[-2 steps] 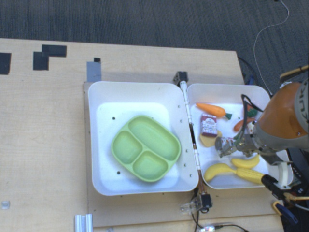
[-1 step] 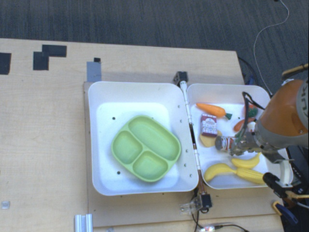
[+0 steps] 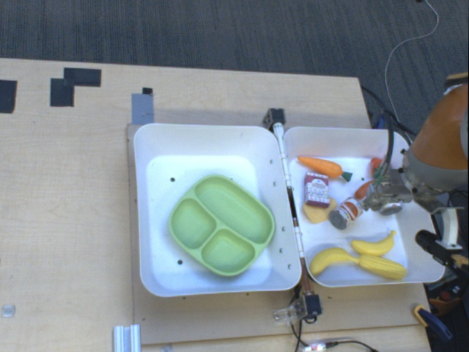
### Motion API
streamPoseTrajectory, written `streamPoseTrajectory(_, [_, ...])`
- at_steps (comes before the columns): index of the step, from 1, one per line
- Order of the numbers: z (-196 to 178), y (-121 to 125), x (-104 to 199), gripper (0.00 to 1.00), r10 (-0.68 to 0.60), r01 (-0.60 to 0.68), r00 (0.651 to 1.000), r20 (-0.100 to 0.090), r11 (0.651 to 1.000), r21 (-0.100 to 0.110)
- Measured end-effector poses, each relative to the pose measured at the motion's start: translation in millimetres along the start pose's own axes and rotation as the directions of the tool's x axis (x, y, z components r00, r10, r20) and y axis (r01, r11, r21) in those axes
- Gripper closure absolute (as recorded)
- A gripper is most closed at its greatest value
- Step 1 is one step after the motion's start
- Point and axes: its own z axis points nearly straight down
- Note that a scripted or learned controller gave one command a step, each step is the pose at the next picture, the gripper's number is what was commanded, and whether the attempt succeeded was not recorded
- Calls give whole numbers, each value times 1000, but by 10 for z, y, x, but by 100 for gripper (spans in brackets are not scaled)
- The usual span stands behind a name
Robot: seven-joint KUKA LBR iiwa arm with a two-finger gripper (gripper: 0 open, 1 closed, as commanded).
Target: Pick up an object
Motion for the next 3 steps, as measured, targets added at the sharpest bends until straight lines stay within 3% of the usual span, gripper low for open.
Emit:
streamPoseTrajectory(1, [-538,256,573,100,0,0,1000,-2,1000,0])
streamPoseTrajectory(2, [-898,1007,157,100,-1,1,1000,0,1000,-1])
streamPoseTrajectory(3, [-447,1301,931,100,-2,2,1000,-2,1000,2])
